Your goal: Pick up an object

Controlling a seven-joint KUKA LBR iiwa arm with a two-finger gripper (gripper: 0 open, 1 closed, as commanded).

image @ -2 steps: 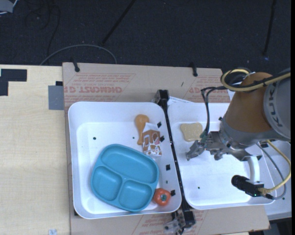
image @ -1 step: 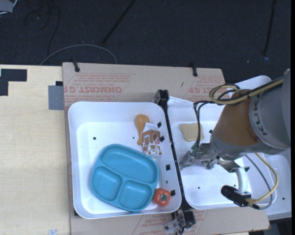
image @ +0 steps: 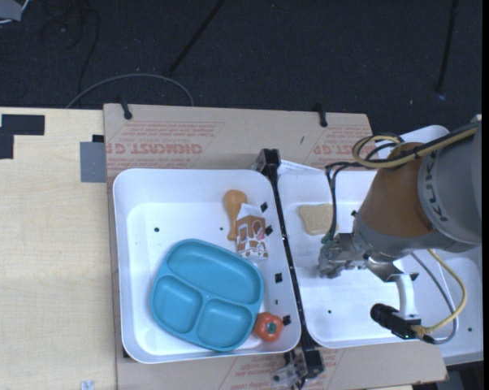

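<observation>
A pale tan, flat, roughly square object (image: 314, 218) with rounded corners lies on the floor of the right bin (image: 342, 331), near that bin's far-left corner and just beside the divider (image: 281, 242) between the two bins. The gripper (image: 335, 260) hangs nearer the camera than the tan object and slightly to its right, close to it but apart from it; whether it is open or shut cannot be told, since it is small, dark and partly under the wrist. Nothing shows in its grasp. The grey arm (image: 439, 193) with its orange band (image: 391, 205) covers much of the right bin's far and right side, and looped cables (image: 374, 149) run over it. Across the divider, the left bin (image: 135, 218) holds a blue sectioned plate (image: 205, 294), tilted against its near wall, an orange drumstick-shaped toy (image: 235, 205) beyond the plate, a small brown-and-white printed packet (image: 251, 239) just beside the toy, and a red tomato-like ball (image: 268, 327) at the plate's near-right edge, touching it. The packet's print is too small to read.
</observation>
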